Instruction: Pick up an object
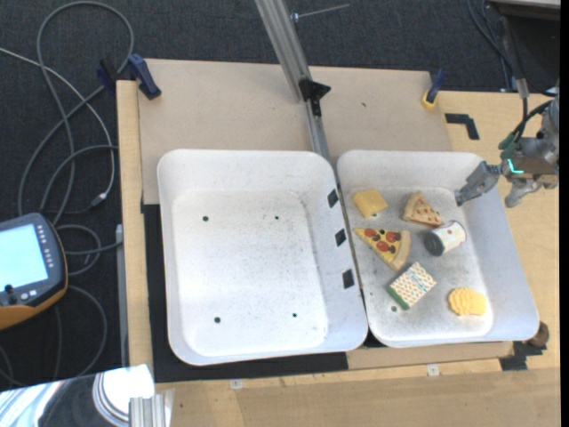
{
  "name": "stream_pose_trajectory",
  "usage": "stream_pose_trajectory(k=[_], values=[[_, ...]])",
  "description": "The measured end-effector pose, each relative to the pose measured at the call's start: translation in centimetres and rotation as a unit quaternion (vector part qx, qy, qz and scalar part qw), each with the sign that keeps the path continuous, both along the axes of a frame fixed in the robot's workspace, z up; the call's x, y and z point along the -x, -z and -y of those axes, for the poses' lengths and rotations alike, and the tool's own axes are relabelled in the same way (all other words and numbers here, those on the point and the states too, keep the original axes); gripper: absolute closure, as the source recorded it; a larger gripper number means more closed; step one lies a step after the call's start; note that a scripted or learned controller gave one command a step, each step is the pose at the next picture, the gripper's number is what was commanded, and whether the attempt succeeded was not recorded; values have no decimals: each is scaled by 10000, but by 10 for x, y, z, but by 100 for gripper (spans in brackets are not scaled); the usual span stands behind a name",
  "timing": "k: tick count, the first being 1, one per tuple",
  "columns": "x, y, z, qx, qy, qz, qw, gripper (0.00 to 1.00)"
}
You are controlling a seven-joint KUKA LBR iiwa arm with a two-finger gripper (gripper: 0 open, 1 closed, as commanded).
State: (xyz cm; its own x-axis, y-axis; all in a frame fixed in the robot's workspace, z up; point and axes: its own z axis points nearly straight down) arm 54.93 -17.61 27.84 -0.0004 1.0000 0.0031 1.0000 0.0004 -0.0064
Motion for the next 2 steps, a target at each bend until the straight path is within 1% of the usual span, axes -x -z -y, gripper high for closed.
stream_pose_trajectory(k=[1, 2], values=[[-1, -2, 0, 5, -3, 20, 10000, 0], [4, 61, -1, -2, 5, -12, 10000, 0]])
